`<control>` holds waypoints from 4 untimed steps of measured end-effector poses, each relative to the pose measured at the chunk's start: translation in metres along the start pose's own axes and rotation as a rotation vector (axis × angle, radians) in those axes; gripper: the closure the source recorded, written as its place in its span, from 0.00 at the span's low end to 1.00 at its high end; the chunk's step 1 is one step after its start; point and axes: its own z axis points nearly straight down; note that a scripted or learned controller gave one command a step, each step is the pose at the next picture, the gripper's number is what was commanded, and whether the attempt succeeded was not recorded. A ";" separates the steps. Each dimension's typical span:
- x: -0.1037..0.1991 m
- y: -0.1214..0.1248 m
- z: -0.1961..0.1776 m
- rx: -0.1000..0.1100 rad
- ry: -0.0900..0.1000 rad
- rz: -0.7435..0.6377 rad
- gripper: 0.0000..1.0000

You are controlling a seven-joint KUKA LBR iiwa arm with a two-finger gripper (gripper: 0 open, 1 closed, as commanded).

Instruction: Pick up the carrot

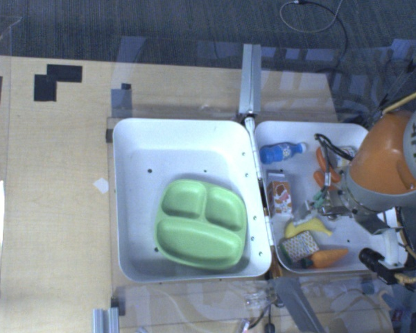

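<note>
right bin (347, 132) | carrot (328, 257) near front wall | end effector (327, 203) partly hidden

Legible text: partial letters "KU" in dark print on orange band of arm (387, 159). Carton (281, 197) print too small to read.

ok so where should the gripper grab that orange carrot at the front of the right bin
Probably across the thick middle of the orange tapered carrot, coming straight down from above. It lies flat along the front wall of the right white bin, with a speckled sponge at its left end, so fingers best close front-to-back across its width.
</note>
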 end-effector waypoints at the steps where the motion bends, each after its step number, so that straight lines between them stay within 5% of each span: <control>1: -0.002 0.009 0.037 -0.005 0.001 0.215 0.00; 2: -0.001 0.012 0.025 -0.014 0.001 0.214 1.00; 3: -0.041 0.005 -0.078 -0.004 -0.004 -0.385 1.00; 4: -0.094 0.027 0.020 0.000 -0.002 -0.371 1.00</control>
